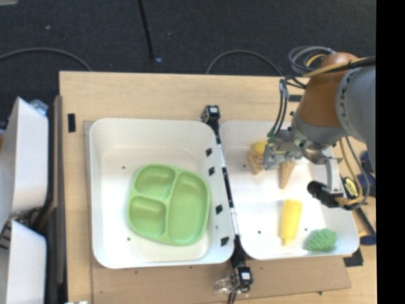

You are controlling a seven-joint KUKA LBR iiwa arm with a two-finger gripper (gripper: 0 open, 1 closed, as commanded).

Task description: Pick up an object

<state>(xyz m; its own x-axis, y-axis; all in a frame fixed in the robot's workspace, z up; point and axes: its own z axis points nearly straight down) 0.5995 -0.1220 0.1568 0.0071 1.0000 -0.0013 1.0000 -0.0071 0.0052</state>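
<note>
My gripper (276, 154) hangs over the back of the right bin (253, 233). It is low, between a yellow-topped ice cream cone (256, 156) on its left and a tan cone (285, 173) just below it. Nothing shows between its fingers. A yellow corn cob (290, 220) lies toward the front of the right bin, and a green broccoli piece (321, 240) sits in its front right corner. The arm's grey wrist and orange band hide part of the bin's back right.
The left bin (107, 138) holds a green divided plate (169, 203). A black divider with clips (222, 182) runs between the bins. Cables (345, 192) trail at the right edge, and white boxes (25, 163) stand left of the bench.
</note>
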